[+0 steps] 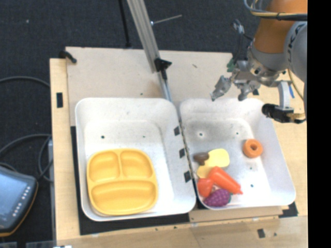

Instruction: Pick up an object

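Observation:
My gripper (230, 93) hangs over the back edge of the right bin (269, 187), open, with nothing between its fingers. In that bin an orange ring (253, 148) lies toward the right side. A cluster sits at the bin's front left: a brown piece (200, 157), a pale yellow piece (216, 158), an orange carrot (225, 180), a red piece (205, 187) and a purple grape bunch (219, 197). The gripper is well behind all of them.
The left bin (98, 118) holds a yellow divided plate (121, 181) at its front. A slanted metal post (147, 32) rises behind the bins. A black block (279, 112) of the arm juts out at the right bin's far right edge.

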You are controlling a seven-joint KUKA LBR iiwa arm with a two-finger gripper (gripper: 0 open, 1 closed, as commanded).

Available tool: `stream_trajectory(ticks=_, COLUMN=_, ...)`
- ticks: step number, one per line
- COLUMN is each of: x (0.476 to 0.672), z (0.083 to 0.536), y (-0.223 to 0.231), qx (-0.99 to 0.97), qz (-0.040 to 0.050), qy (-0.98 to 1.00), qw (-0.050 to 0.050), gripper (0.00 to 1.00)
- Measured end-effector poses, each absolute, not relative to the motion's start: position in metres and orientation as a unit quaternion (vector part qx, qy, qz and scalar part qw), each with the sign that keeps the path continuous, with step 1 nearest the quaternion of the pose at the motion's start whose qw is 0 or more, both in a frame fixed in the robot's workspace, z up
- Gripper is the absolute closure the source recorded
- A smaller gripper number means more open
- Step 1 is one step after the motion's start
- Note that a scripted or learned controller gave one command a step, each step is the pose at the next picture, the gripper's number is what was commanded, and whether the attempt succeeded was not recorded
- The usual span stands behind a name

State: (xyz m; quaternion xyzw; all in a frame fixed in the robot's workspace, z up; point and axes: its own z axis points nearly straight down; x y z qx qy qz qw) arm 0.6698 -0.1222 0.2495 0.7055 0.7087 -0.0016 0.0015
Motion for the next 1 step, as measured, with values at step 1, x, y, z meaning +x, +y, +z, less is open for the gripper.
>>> stream_trajectory(ticks=1, x=0.6874, z=0.1318, y=-0.1009, qx=0.706, qz=-0.0029, qy=0.708, qw=-0.002, gripper=0.0)
